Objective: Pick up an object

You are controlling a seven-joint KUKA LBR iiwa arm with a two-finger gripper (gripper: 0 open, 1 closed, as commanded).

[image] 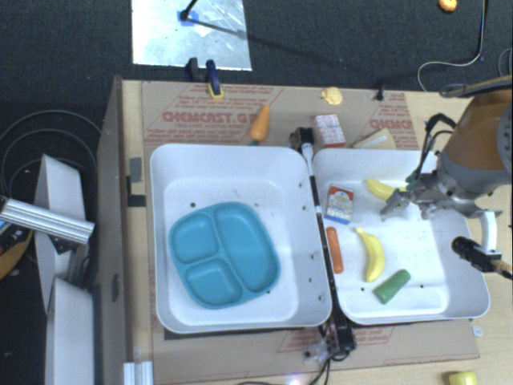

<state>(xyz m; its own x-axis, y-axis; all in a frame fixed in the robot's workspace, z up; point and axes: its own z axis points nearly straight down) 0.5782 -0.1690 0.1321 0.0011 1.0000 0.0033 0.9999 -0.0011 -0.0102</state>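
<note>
Right bin (461, 299) contents: banana (371, 254) near centre; green block (391, 286) toward its front edge; orange-red stick (334, 249) along its left wall; small printed carton (340, 204) near its back-left corner; yellow piece (380, 188) toward its back edge.

My gripper (398, 206) sits over the right bin's back half, just right of the yellow piece; finger state cannot be told.

Left bin (172, 175): blue divided tray (224, 253), centred.
</note>
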